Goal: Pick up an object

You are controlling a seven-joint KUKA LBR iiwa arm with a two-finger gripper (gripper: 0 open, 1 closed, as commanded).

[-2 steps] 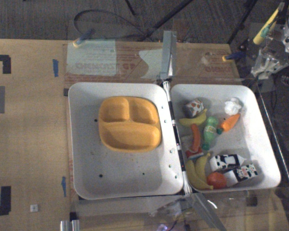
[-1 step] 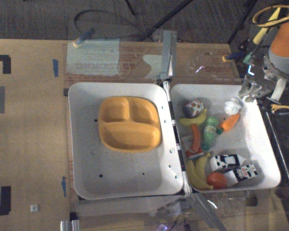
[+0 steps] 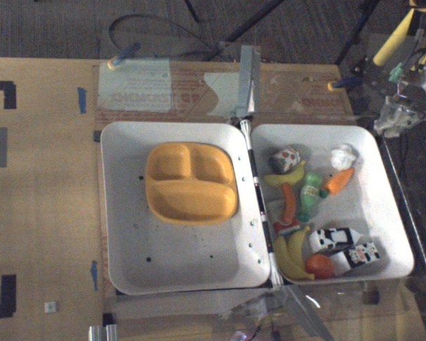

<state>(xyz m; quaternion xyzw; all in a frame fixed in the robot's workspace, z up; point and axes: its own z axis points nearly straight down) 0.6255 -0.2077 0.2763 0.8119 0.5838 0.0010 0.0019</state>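
The right bin [image 3: 383,190] holds several toy foods. A grey and red piece [image 3: 285,159] and a white lump [image 3: 343,155] lie at the back. An orange carrot [image 3: 339,181], a green bottle [image 3: 309,194], a yellow banana [image 3: 284,179] and a red-orange pepper [image 3: 289,203] lie in the middle. At the front sit a banana bunch [image 3: 291,251], two cow-patterned cartons [image 3: 331,239] [image 3: 362,254] and a red tomato [image 3: 318,265]. The gripper [image 3: 399,114] hangs past the right bin's back right corner, away from all the objects.
The left bin [image 3: 121,212] holds an orange divided plate [image 3: 192,183]. A metal strip [image 3: 255,190] separates the bins. Brown bench surface lies to the left, and stands and cables sit behind the bins.
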